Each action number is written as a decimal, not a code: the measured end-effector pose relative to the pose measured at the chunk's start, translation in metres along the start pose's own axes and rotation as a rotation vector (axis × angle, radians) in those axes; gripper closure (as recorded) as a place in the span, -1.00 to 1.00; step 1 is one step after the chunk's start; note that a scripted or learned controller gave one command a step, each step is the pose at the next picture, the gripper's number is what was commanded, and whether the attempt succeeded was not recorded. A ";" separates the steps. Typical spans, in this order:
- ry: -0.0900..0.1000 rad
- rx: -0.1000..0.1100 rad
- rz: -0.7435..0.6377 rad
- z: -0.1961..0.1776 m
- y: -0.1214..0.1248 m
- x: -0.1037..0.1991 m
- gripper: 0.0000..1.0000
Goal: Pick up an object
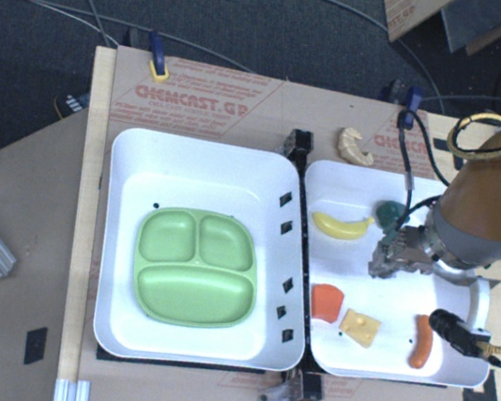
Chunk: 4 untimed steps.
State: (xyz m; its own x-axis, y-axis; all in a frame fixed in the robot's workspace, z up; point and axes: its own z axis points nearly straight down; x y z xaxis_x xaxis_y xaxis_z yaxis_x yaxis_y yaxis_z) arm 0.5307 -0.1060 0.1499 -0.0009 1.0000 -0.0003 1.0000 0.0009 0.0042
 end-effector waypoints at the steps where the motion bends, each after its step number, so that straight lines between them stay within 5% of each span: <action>1: -0.001 -0.003 -0.001 -0.057 0.012 0.001 1.00; 3: 0.000 0.001 -0.001 -0.120 0.013 0.006 1.00; 4: 0.003 0.008 -0.004 -0.103 0.014 0.053 1.00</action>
